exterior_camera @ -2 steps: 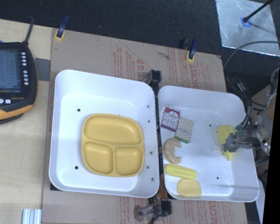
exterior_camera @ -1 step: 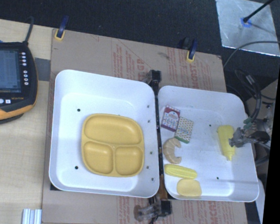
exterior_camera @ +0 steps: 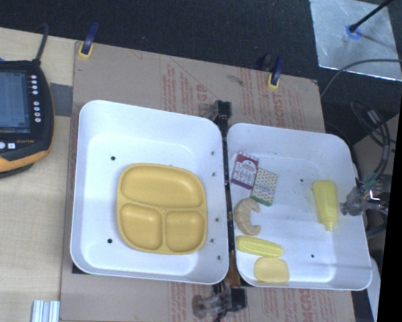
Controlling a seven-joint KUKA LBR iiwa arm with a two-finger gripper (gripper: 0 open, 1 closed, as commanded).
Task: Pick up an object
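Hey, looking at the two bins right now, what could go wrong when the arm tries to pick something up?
Three likely risks. The small items in the right bin sit crowded: the tan curved piece, yellow bar and yellow lump lie close, so fingers may nudge neighbours. The two flat cards lie low on the floor and may be hard to grip. The yellow bottle is rounded and could roll away.
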